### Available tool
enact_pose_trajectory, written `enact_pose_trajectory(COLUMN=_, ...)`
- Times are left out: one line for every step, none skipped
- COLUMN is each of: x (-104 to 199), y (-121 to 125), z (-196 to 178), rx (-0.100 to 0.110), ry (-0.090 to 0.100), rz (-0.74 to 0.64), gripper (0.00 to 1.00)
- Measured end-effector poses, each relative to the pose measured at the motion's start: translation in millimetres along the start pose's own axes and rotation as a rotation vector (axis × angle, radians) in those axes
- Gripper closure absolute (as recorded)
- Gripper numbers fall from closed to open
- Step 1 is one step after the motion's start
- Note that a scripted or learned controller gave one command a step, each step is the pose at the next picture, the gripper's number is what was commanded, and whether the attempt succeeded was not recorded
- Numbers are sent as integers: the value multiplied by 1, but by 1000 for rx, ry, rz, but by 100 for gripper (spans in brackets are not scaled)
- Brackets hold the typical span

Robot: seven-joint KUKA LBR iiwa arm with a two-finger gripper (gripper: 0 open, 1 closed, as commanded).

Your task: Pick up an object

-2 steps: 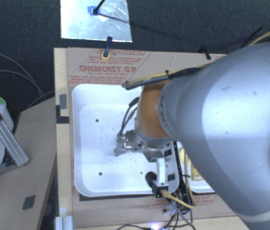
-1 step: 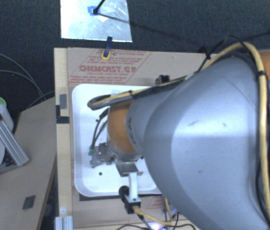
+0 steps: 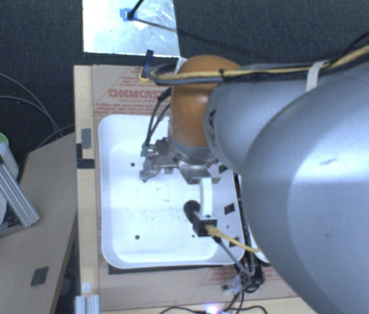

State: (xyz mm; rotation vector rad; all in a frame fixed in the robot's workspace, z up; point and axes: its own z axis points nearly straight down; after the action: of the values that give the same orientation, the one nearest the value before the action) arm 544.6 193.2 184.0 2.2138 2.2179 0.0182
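Observation:
My gripper (image 3: 150, 167) hangs low over the upper middle of the left white bin (image 3: 116, 201), under the orange wrist band (image 3: 188, 113). Nothing can be made out in it. A small dark flat piece (image 3: 228, 209) lies near the bin's right wall, and another dark bit (image 3: 222, 169) peeks out beside the wrist. Tiny dark specks (image 3: 137, 237) dot the bin floor. The big grey arm (image 3: 309, 175) hides the right side of the bench.
The bin rests on a cardboard sheet (image 3: 125, 93) on the bench. A shiny square plate (image 3: 129, 18) lies beyond the bench's far edge. Aluminium rails (image 3: 1, 175) stand at the left. Cables (image 3: 240, 277) trail by the bin's front right corner.

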Motion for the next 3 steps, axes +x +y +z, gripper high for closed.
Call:
enact_pose_trajectory(x=-44, y=46, z=47, rx=13, ry=-3, rz=4, gripper=0)
enact_pose_trajectory(x=-158, y=128, z=-4, rx=1, ry=-8, rz=8, gripper=0)
enact_pose_trajectory(x=-77, y=127, z=-110, rx=-1, ry=3, rz=-10, gripper=0)
